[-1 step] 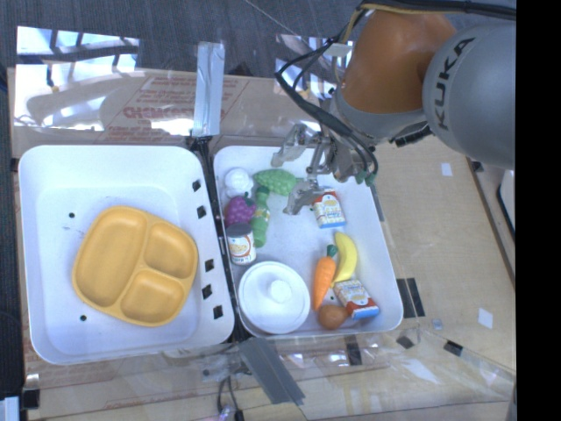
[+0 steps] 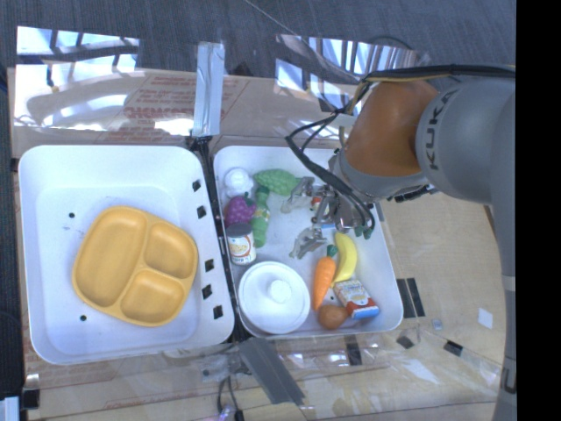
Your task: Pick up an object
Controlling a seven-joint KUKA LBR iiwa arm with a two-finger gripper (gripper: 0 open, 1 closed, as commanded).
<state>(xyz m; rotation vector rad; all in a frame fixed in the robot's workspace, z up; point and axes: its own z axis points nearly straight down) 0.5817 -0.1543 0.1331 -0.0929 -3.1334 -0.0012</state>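
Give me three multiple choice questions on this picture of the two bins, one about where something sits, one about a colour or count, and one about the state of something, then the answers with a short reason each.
1. Where does the yellow divided plate lie?
A. in the left bin
B. in the right bin
C. on the cardboard behind the bins

2. How many compartments does the plate have?
A. two
B. three
C. five

3. How does the carrot stand to the gripper?
A. gripped between its fingers
B. lying in the bin beside the banana, below the gripper in the picture
C. hanging in the air

Answers: A, the plate rests alone on the left bin's floor. B, one long section and two smaller ones show. B, the carrot lies flat next to the banana and is not between the fingers.
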